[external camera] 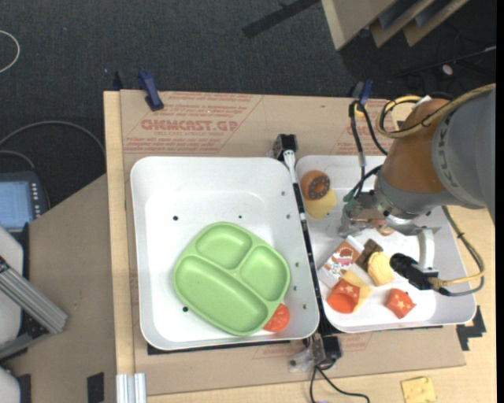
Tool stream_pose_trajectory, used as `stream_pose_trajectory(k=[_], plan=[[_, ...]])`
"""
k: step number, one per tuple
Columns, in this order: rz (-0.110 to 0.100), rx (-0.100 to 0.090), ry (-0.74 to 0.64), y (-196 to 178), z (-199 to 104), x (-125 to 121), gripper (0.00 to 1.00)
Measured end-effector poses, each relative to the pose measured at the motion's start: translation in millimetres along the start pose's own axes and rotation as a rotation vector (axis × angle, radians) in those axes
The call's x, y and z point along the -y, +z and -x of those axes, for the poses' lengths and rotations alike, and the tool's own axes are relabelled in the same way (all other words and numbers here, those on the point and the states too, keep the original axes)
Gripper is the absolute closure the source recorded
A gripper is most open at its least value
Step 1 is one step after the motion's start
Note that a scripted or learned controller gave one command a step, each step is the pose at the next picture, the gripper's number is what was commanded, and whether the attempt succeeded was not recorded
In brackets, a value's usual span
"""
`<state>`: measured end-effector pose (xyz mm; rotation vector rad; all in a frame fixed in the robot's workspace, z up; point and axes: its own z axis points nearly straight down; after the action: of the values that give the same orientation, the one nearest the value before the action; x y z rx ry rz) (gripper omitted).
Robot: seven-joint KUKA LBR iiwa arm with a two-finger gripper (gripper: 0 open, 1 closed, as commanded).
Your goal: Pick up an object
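A dark grey carpeted floor (197,43) is seen across the upper part of the frame and down its left side. A bench top of tan board (228,118), printed with reddish lettering, is laid over the centre of the frame. Blue clamps are fixed at its upper edge, one at upper left (150,89) and one at upper right (361,90). Pale wooden furniture (386,20) is seen at the top right. A thin light cable (47,134) is trailed across the floor at left, beside a blue-lit screen (14,203). An aluminium rail (31,303) is set at lower left.
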<state>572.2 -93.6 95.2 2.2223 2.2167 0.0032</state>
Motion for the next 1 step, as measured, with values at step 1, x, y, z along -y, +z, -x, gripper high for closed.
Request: stream_pose_trajectory(k=[1], plan=[[-0.001,0.0,0.0,0.6,0.0,0.3,0.0]])
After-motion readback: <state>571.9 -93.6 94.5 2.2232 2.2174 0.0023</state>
